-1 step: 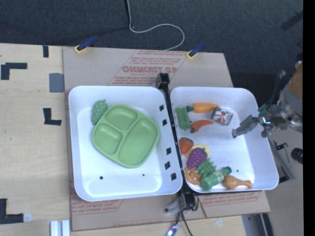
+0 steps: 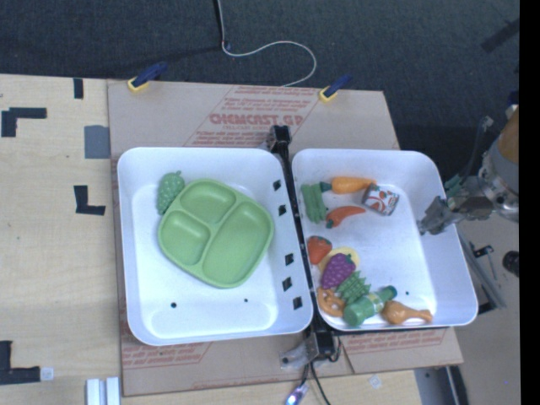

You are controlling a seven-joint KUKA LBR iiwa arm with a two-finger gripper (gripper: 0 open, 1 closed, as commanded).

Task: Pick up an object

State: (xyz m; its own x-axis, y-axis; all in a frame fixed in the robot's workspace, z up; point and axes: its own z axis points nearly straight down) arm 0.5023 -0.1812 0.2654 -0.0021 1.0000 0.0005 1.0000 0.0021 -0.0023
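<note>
The gripper (image 2: 434,218) is seen at the right bin's (image 2: 422,163) outer rim, nothing held — its opening cannot be told. The pickable toys are heaped toward that bin's left side: about ten, including one small can (image 2: 380,199) and one purple grape bunch (image 2: 336,270). One green divided plate (image 2: 216,232) lies in the left bin (image 2: 139,251).

Right bin (image 2: 422,171), your pick stock: carrot (image 2: 350,184), small can (image 2: 380,199) on its side, orange pepper (image 2: 345,215), purple grapes (image 2: 336,270), green bottle (image 2: 365,305), tan gourd (image 2: 403,314) near the front wall.
</note>
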